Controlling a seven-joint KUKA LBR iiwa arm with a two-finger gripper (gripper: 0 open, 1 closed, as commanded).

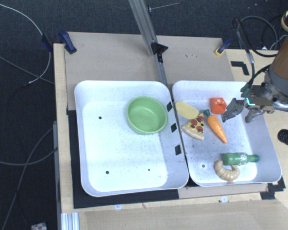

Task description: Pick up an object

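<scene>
Grey and orange, the arm [284,75] comes in from three o'clock, its wrist held over the right edge of the right bin [264,138]. We see the gripper [241,111] pointing toward nine o'clock, its two dark fingers [231,110] spread apart with nothing between them. Just beside the fingers, at about ten o'clock from them, sits a red block [218,105]; below it a carrot [217,128] lies slanted. Toward nine o'clock we find a pizza slice [195,127] and a pale yellow piece [186,109]. At six o'clock a green bottle [238,158] lies touching a tan curved pastry [227,170]. A green bowl [146,114] sits in the left bin [110,162].
</scene>
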